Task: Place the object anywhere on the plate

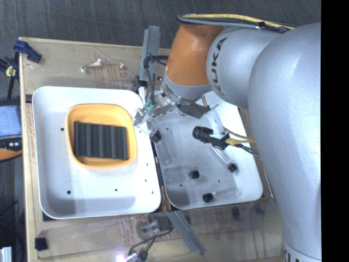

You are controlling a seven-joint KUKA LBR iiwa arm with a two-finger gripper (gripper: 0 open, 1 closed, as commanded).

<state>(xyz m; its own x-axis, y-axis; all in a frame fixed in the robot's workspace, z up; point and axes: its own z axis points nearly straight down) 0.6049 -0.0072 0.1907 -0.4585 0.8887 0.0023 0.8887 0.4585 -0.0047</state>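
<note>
Gripper (146, 113), state impossible to tell, over wall between 2 bins (49, 201), beside yellow plate (101, 113).

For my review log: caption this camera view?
Grey-and-orange arm over right white bin; yellow plate in left bin.

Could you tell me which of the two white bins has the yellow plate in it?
The left bin holds the yellow plate, which carries a dark ribbed block. The right bin, under the arm, has none.
</note>
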